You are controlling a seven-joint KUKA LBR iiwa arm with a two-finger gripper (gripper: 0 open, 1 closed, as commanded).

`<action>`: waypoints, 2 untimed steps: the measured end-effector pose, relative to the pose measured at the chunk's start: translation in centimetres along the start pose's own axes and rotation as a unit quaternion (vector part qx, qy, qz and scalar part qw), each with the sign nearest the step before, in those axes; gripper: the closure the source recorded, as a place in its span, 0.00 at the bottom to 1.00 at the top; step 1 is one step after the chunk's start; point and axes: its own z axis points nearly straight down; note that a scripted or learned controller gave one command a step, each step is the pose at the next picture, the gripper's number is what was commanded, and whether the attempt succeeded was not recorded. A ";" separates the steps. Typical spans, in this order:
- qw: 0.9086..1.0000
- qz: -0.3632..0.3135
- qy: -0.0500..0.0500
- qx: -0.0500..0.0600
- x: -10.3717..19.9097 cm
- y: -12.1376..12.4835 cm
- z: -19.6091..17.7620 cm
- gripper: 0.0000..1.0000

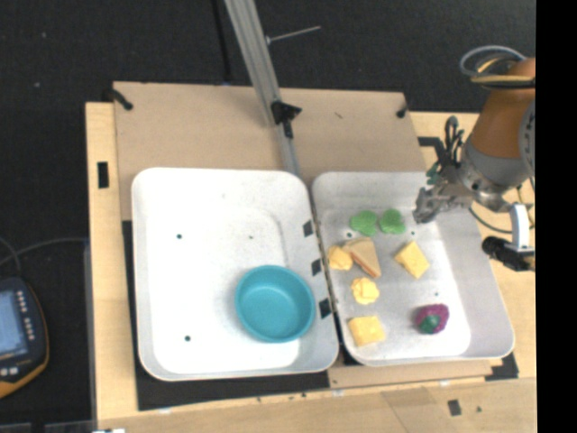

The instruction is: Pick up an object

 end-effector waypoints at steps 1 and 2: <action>1.000 0.001 0.000 -0.002 -0.7 0.1 -6.4 1.00; 1.000 -0.001 0.001 0.001 -0.8 0.2 -9.1 1.00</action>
